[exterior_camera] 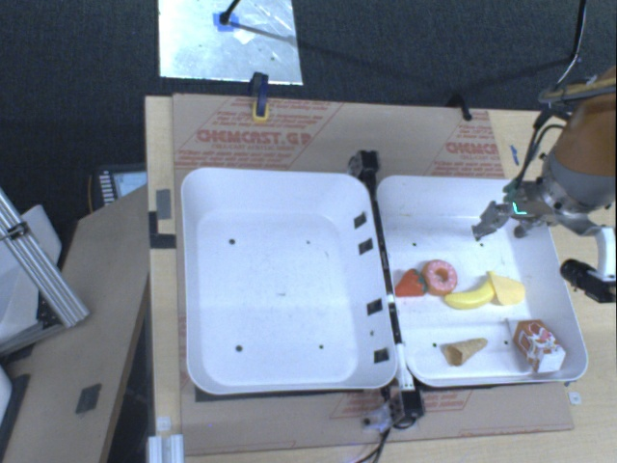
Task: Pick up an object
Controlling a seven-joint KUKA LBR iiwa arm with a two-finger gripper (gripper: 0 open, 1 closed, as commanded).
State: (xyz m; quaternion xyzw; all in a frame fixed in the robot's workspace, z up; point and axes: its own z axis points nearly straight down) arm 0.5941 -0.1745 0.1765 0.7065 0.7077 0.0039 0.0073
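The right bin [424,205] holds a red strawberry [412,285], a pink frosted donut [441,276], a yellow banana [469,298], a yellow cheese wedge [508,288], a tan cone [464,351] and a red-and-white cake piece [537,344]. My gripper [501,218] hangs over the bin's back right part, above and behind the food, apart from all of it. Nothing shows between its fingers. The arm's orange band [586,143] rises at the right edge.
The left bin [202,210] lies beside the right one, with black clips [366,247] along the shared divider. Both sit on a cardboard sheet [289,128]. A shiny metal plate [229,27] lies at the back. Cables cross the dark floor.
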